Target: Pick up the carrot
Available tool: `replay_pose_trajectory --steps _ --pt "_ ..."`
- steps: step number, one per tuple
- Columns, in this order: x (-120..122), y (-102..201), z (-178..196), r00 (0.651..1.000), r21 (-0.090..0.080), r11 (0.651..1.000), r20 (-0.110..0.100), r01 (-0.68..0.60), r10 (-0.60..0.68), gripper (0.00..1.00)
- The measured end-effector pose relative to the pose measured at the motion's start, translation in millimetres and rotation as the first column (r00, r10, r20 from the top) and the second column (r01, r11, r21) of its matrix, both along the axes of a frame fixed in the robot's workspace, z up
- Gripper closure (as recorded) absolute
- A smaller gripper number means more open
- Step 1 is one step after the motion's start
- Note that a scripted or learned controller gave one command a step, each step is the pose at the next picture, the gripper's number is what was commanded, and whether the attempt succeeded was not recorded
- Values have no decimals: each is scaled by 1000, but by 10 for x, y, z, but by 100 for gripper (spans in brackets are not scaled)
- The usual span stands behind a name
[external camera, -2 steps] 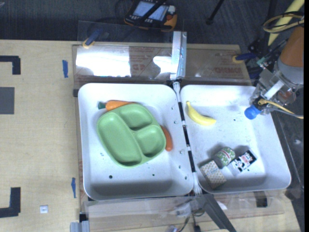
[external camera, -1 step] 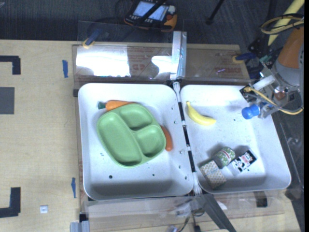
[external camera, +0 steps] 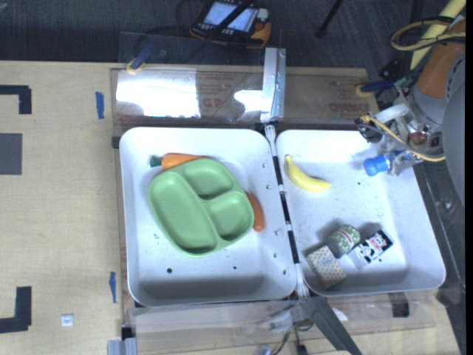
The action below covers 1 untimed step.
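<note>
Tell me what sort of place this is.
Likely a robotics lab test bench: two white bins side by side hold toy food, such as a carrot and a banana, with a handheld control pendant on the floor behind.

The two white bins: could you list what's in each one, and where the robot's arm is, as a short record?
left bin: green divided plate, with a carrot at its top edge, partly under it
orange piece: at the plate's right edge, unclear what it is
right bin: banana, small can, two small packets
arm: at the right bin's far right corner
gripper: holding nothing visible
</note>
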State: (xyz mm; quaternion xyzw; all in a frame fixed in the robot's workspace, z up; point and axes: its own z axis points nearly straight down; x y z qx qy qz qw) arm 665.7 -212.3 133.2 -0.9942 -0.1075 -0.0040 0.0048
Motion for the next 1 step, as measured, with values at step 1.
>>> replay_pose_trajectory --steps 1 --pt "14 -8 -152 997 -6 997 11 -71 71 100"
